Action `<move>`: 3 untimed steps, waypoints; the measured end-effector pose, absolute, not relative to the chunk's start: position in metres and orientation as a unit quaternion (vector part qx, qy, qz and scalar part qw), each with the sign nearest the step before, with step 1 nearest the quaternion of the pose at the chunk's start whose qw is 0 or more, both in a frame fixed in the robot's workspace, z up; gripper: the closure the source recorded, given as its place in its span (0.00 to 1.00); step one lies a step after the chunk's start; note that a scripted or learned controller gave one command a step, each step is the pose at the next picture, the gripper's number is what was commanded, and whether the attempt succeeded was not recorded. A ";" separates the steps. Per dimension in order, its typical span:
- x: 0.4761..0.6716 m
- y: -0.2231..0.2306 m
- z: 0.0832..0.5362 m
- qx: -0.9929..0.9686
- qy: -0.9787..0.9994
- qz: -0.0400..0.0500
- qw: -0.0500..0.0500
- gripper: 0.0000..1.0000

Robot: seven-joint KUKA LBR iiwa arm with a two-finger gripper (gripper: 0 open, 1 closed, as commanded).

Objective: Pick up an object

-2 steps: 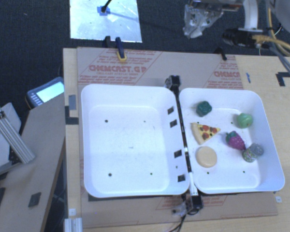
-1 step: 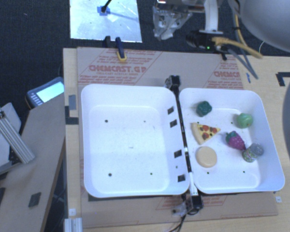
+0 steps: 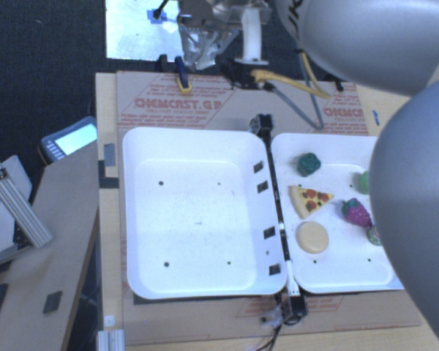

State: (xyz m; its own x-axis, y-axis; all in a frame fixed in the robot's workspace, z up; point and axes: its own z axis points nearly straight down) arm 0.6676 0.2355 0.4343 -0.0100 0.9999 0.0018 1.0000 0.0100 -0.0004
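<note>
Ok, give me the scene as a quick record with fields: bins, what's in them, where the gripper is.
left bin: white, shallow, no objects visible inside
right bin: white, partly hidden by the arm
right bin contents: dark green lump, pizza slice, tan round disc, purple grapes; a pale green item at the arm's edge, identity unclear
gripper: above the bench's far edge, beyond the left bin, nothing visibly between its fingers
finger state: cannot tell

Purple grapes (image 3: pixel 357 213), tan disc (image 3: pixel 312 237).
</note>
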 end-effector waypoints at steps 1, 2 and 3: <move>0.602 0.168 0.427 -0.708 -0.706 0.001 0.000 1.00; 0.643 0.238 0.402 -0.704 -0.710 -0.002 -0.001 1.00; 0.597 0.234 0.359 -0.706 -0.709 0.002 0.001 1.00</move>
